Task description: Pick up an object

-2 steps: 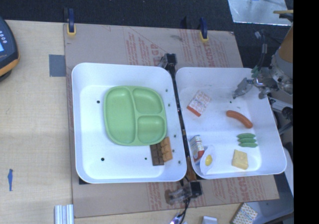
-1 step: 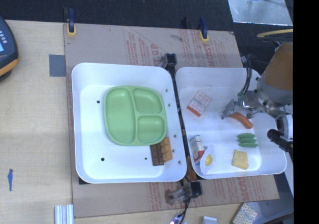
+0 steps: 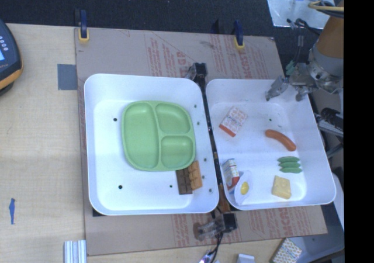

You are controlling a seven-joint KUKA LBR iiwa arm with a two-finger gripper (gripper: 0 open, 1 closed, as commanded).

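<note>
**Mia:** Where are the grey metal jaws [image 3: 286, 88] sitting?

**Ben:** They are hanging over the far right corner of the right white plastic bin [image 3: 310, 121]. The two tips are spreading wide apart, and nothing is sitting between them.

**Mia:** What could they pick up?

**Ben:** The long orange-red toy sausage [image 3: 280, 138] is lying nearest, a bit in front of the jaws and not touching them. The small red and white packet [image 3: 233, 121] is lying to the left of it, nearer the middle wall.

**Mia:** What else is lying in that bin?

**Ben:** A green toy pea pod [image 3: 289, 164] is lying below the sausage. A yellow block like cheese [image 3: 281, 187] is sitting just in front of the pea pod. A little red and white can [image 3: 231, 172] is leaning in the near left corner, and a white toy fried egg with a yellow middle [image 3: 242, 187] is touching it.

**Mia:** And the left white plastic bin [image 3: 99, 139]?

**Ben:** A green plastic plate with three parts [image 3: 158, 135] is lying flat in it. A brown block like a chocolate bar [image 3: 189, 177] is lying at the plate's near right corner.

**Mia:** What is hard to see?

**Ben:** The grey arm with the orange band [image 3: 328, 45] is getting cut off at the right edge. I cannot read the words on the packet or the can. Both bins are resting on brown cardboard [image 3: 152, 51] on the wooden table [image 3: 35, 151].
</note>
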